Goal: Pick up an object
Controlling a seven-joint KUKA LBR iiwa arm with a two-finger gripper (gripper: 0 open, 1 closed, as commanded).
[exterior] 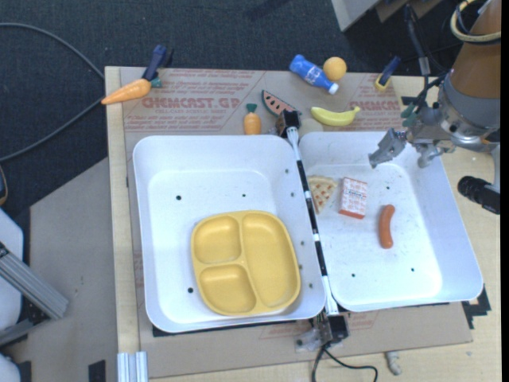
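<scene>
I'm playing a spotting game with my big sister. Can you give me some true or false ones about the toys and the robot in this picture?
1. The yellow tray lies in the left bin. True.
2. The sausage is in the left bin. False: it lies in the right bin.
3. The banana lies outside the bins, on the board behind them. True.
4. The gripper holds the red and white box. False: the box lies on the bin floor, apart from the gripper.
5. The carrot sits inside the yellow tray. False: it lies at the board's far left corner.
</scene>
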